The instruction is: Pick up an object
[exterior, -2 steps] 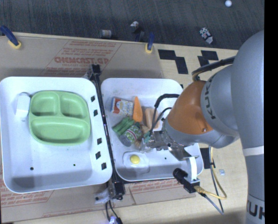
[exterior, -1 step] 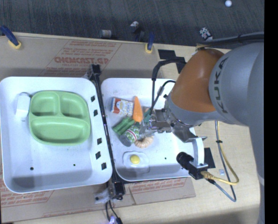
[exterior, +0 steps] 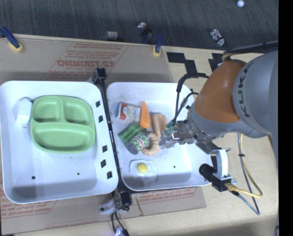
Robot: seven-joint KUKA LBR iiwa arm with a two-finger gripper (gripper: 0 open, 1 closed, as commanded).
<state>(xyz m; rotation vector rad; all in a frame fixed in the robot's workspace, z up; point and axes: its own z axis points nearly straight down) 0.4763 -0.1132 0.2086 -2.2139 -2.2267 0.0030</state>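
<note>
Arm reaching into the toy food bin

From above, the gripper (exterior: pixel 170 133) is low in the right bin (exterior: pixel 183 173), just beside the pile of toy food (exterior: pixel 144 129). I cannot tell how it is set. Nothing looks lifted yet, so the grab and the lift are both left.

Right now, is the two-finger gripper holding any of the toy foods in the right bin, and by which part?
Cannot be told. The gripper sits low in the right white bin, beside the tan toy hot dog, but its tips are too blurred to show a hold.
</note>
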